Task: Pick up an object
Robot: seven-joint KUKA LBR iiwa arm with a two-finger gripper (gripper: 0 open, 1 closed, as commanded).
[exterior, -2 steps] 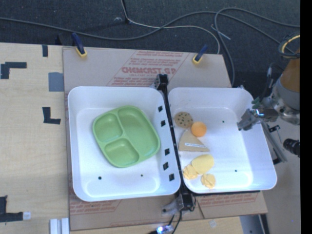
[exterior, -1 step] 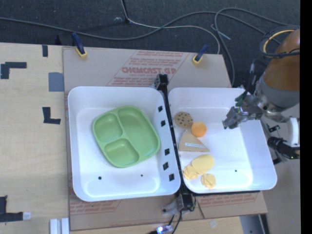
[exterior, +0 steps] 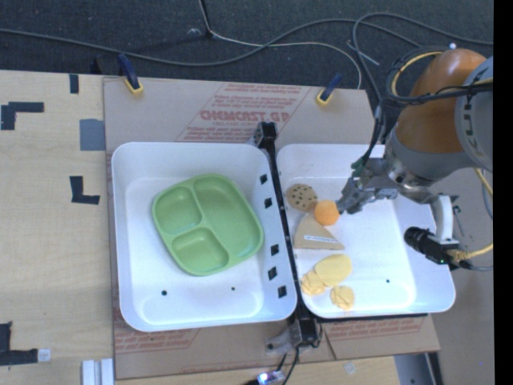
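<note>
A: Where is the orange ball [exterior: 325,212] as the arm comes in?

B: It sits in the right bin [exterior: 401,291], just beside the fingers of the gripper [exterior: 349,202], on their far side from the arm. Whether those fingers are spread or pressed together cannot be told from this slant; nothing shows between them.

A: Which way does it point?

B: No way at all. It looks round, with no long axis, so any approach angle serves alike.

A: What could go wrong?

B: In my judgement, a glancing touch. A round thing may roll off when one fingertip meets it first. The crowd matters too: the cheese wedge [exterior: 314,235] touches or nearly touches it on the side below, and the brown cookie [exterior: 301,196] lies just beyond it, towards the divider. Fingers closing there could catch the wedge's edge instead.

A: And farther out?

B: Yellow pieces [exterior: 327,271] lie near the bin's front. The green tray [exterior: 207,223] rests in the left bin [exterior: 132,295], well apart, on the desk [exterior: 48,239].
</note>
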